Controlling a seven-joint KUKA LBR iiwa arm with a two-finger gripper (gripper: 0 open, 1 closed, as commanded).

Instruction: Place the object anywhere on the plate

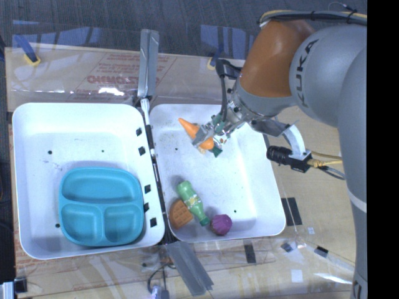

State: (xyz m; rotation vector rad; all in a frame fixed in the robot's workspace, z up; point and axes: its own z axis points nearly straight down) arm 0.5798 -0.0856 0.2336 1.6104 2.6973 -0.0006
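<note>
While two white bins (37, 167) share bench (324, 242), plate (100, 205) lies left.

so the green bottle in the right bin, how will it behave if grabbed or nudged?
The green bottle lies on its side, so a nudge would probably roll it. It looks like smooth toy plastic: likely light, stiff, maybe slippery. It seems to touch the brown piece, which may shift too.

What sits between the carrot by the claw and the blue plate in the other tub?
In the camera view, only bare white bin floor and the two bins' adjoining walls separate the carrot from the blue plate.
</note>
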